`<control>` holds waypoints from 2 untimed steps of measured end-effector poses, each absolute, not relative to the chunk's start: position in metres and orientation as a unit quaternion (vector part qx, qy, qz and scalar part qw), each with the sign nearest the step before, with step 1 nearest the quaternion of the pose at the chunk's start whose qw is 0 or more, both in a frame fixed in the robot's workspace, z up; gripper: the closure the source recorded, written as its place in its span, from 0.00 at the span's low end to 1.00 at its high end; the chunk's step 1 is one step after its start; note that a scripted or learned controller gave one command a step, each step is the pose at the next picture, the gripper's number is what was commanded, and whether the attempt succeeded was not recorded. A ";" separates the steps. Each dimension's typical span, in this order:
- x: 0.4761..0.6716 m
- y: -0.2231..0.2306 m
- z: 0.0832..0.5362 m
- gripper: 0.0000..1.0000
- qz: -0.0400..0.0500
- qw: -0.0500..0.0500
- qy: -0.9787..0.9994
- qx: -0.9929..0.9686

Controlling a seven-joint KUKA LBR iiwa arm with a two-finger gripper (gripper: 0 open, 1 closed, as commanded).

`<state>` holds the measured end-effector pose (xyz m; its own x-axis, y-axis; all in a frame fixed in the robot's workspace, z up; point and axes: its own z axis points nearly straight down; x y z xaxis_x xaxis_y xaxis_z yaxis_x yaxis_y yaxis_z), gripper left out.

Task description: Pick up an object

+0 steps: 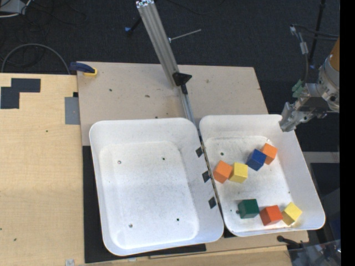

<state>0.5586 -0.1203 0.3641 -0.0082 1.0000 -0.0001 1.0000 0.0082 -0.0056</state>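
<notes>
The right bin holds several small blocks. A blue cube touches an orange one near the bin's middle. An orange cube and a yellow cube sit side by side left of them. Along the front lie a green cube, a red-orange cube and a yellow cube. My gripper hangs at the bin's far right corner, above and to the right of the blue cube, with nothing seen between its fingers.
The left bin lies beside the right one, joined by black clips. A slanted aluminium rail rises behind the bins. A wooden bench top spreads to the left.
</notes>
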 end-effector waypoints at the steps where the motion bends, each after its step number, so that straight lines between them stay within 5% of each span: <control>1: 0.559 -0.121 0.373 1.00 0.003 0.002 -0.712 -0.702; 2: 0.559 -0.121 0.383 1.00 0.003 0.003 -0.714 -0.700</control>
<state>0.5592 -0.1206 0.3825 -0.0188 0.9998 -0.0003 0.9998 0.0188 -0.0089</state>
